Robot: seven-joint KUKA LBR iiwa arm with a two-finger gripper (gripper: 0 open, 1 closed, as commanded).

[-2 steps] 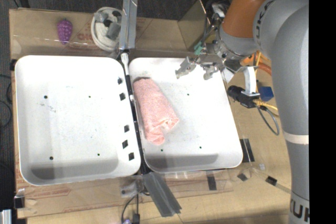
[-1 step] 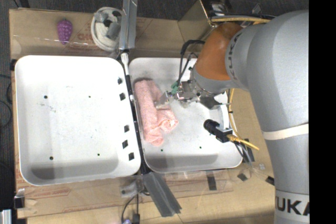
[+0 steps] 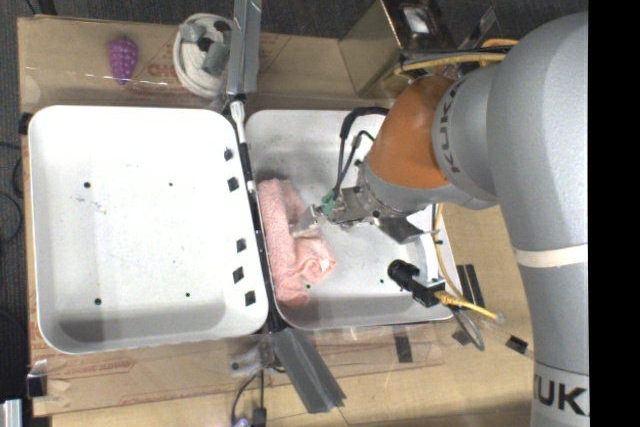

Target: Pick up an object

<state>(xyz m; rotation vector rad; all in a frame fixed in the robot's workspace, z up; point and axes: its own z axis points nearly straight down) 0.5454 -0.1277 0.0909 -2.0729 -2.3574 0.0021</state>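
Object: a pink cloth (image 3: 288, 243) lies crumpled against the left wall of the right bin (image 3: 300, 130).
Claw: the claw (image 3: 330, 209) sits low, just beside the cloth's upper right edge; its state cannot be told.
Done: the reach, seemingly.
Left: grasp and lift; the cloth rests on the bin floor.
Left bin (image 3: 130, 215): nothing inside.

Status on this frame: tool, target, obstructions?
Tool low in right bin, beside pink cloth. Cloth against the divider wall, not lifted. Nothing blocking.
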